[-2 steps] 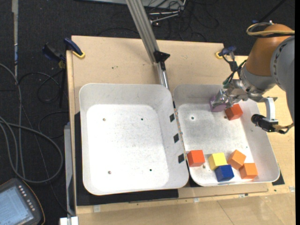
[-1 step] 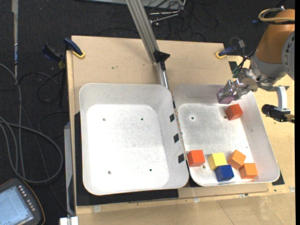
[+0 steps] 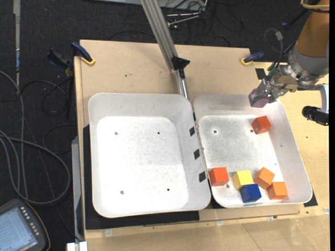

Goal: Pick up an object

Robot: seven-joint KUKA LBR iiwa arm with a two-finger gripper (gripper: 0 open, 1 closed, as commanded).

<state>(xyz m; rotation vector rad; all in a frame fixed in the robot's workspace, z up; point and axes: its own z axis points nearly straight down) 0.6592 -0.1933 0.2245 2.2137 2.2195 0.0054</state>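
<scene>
While no writing reads, tool (image 3: 263, 94) hovers above right bin (image 3: 293, 156).

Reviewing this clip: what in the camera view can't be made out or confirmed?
- Gripper: blurred, so finger state and whether that purplish shape is a held object are unclear.
- Arm: cut off by the top-right edge.
- Blue cube: partly overlapped by the yellow cube.
- Tablet: cropped at bottom-left, screen unreadable.

Single fixed camera above bench (image 3: 157, 61), slanted down over both bins (image 3: 104, 140).
</scene>
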